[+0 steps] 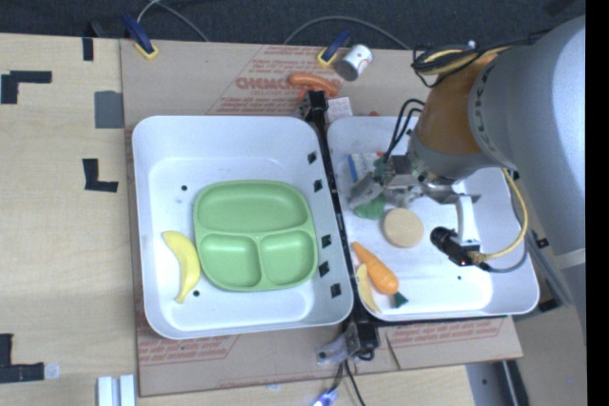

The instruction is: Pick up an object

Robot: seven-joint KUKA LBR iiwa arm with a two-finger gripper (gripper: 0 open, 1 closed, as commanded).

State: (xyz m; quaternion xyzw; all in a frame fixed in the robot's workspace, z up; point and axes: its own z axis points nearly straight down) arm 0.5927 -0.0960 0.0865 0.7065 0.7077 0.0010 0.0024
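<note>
- Wooden desk [57, 204] carries two white bins; the gripper [381, 190] hangs low in the right bin [495, 295].
- Its grip state: cannot tell.
- Round beige piece [402, 228] lies just below-right of it, carrot [376, 269] further below.
- Judged step: descending to grasp; next, close and lift.

Pincer [373, 192] tips blurred (arm partly cropped)

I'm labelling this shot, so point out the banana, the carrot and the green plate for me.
banana [184, 264], camera view, middle of its yellow curve, left bin.
carrot [379, 271], camera view, orange body, right bin.
green plate [255, 234], camera view, ridge where its compartments meet, left bin.
</note>
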